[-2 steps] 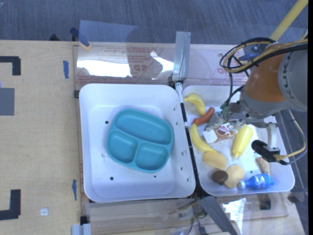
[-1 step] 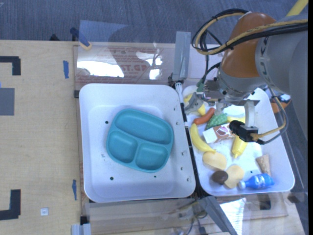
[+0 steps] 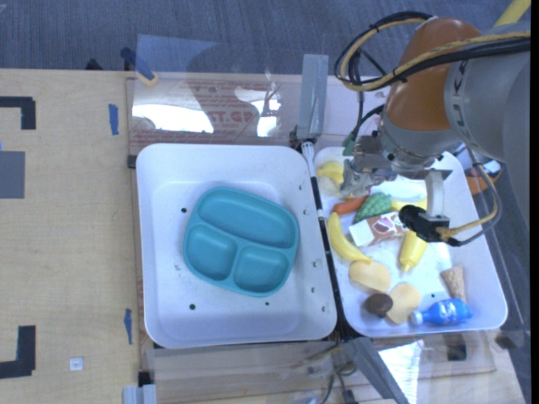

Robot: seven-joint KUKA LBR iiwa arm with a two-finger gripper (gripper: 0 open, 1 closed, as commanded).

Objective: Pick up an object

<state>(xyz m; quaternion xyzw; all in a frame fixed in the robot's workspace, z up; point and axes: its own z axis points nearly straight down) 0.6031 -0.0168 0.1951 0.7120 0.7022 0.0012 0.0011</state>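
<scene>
toy food items crowd the right white bin (image 3: pixel 493 305) on the counter (image 3: pixel 59 225): a yellow banana (image 3: pixel 340 236) along the bin's left side, an orange carrot (image 3: pixel 350 204) and a green leafy piece (image 3: pixel 376 204) just above it, and a small red and white box (image 3: pixel 384 226) between them and a yellow bottle (image 3: pixel 410 248). nearer the front edge lie a pale yellow lump (image 3: pixel 369 273), a brown round piece (image 3: pixel 378 304), a tan piece (image 3: pixel 404 296), a blue bottle (image 3: pixel 443 312) and a cone-shaped piece (image 3: pixel 454 283). another yellow item (image 3: pixel 331 172) sits near the bin's back left corner.

the grey arm with its orange band (image 3: pixel 429 66) reaches in from the right and hangs over the back of this bin. the tool (image 3: pixel 362 178) points down just above the carrot and the green piece; whether it is open or closed cannot be told from this angle, and nothing is seen held in it.

the left white bin (image 3: pixel 160 175) holds a teal divided plate (image 3: pixel 241 240), lying flat near its middle.
</scene>
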